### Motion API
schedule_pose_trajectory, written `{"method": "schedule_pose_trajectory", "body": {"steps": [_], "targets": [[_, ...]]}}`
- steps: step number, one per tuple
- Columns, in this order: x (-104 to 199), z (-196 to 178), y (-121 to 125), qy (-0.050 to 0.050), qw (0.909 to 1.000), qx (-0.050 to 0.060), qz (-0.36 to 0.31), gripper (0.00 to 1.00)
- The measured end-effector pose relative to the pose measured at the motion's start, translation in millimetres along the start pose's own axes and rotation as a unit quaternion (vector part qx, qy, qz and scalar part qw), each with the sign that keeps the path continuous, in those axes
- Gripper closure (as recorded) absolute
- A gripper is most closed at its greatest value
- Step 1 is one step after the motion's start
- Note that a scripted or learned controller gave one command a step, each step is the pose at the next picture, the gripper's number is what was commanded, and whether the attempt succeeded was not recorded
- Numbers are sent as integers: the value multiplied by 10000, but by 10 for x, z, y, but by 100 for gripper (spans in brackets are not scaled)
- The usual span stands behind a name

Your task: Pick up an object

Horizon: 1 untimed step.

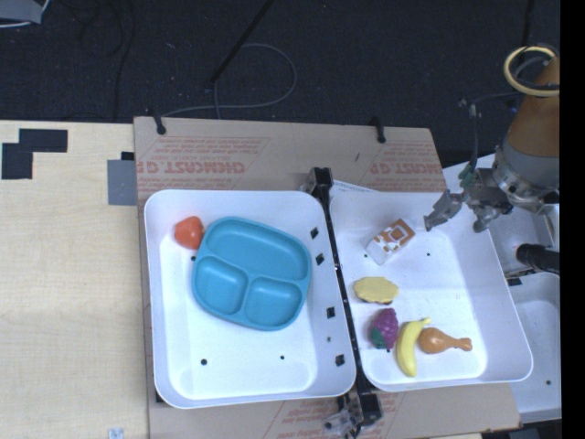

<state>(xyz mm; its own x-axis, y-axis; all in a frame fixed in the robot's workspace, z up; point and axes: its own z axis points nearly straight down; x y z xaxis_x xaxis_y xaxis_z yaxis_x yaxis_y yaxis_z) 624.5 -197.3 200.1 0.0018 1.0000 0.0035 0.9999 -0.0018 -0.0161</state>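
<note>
**A:** ok so where's the end effector (pixel 461 210) sitting right now?

**B:** up at the far right corner of the right bin (pixel 475 286), hanging over the rim. Fingers are spread wide, one poking left toward the bin, the other pointing down, and there's nothing between them

**A:** and the stuff it could grab?

**B:** all in the right bin. There's a small white and brown carton (pixel 390 240) lying tilted near the top, closest to the end effector but not touching it. Below that a flat yellow chip-looking thing (pixel 376 290). Then near the front edge a purple bunch of grapes (pixel 385 326), a banana (pixel 409 346) just beside it, and an orange drumstick (pixel 442 341) touching the banana on its right

**A:** left bin?

**B:** left bin (pixel 183 364) has a blue divided plate (pixel 250 273) sitting at a slant, with a red-orange tomato (pixel 189 232) right at its upper left corner. Both bins sit side by side on cardboard (pixel 274 154) on the desk (pixel 64 291)
</note>
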Motion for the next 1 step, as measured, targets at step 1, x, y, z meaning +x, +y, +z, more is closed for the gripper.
{"method": "schedule_pose_trajectory", "body": {"steps": [1], "targets": [[-1,-90,27,-14,10000,-68,-10,0]]}}
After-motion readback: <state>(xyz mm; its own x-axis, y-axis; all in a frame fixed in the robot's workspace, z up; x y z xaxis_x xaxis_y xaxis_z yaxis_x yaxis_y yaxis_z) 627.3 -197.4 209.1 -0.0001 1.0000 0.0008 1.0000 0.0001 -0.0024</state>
